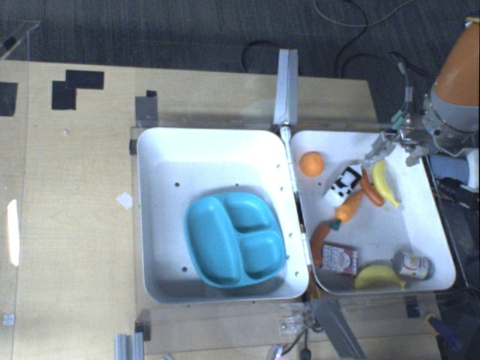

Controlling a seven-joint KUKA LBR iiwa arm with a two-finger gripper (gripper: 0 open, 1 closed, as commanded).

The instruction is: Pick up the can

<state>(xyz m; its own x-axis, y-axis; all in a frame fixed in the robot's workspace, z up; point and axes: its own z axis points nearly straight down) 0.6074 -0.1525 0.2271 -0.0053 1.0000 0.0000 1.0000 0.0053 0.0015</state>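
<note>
While the can (pixel 412 264) lies at the right bin's (pixel 442 231) near corner, the claw (pixel 390 145) hovers well apart, spread open.

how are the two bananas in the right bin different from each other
Place: the upper banana lies near the bin's far right side, close to the end effector; the lower banana lies at the near edge, beside the can.
Pose: the upper banana runs roughly up and down the view; the lower banana lies crosswise.
Neighbours: the upper banana sits next to the carrot, the lower banana next to a dark red carton.
Both are yellow and curved.
</note>
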